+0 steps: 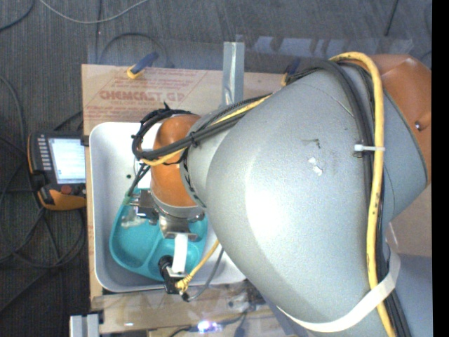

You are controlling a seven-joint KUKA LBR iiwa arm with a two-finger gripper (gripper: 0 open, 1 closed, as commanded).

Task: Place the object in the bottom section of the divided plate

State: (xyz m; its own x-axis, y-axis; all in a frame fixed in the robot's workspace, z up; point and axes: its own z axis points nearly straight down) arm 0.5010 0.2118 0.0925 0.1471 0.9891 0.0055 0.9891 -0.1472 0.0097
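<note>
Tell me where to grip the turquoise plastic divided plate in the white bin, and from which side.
The turquoise plastic divided plate lies flat in the shallow white bin, so only its thin raised rim offers a pinch. The grey arm covers its right part, so probably take the rim at the view's left, coming straight down.

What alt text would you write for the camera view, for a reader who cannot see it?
A large grey robot arm reaches in from the right, its orange-banded wrist above a teal divided plate that lies in a shallow white bin. What lies under the wrist is hidden.
</note>
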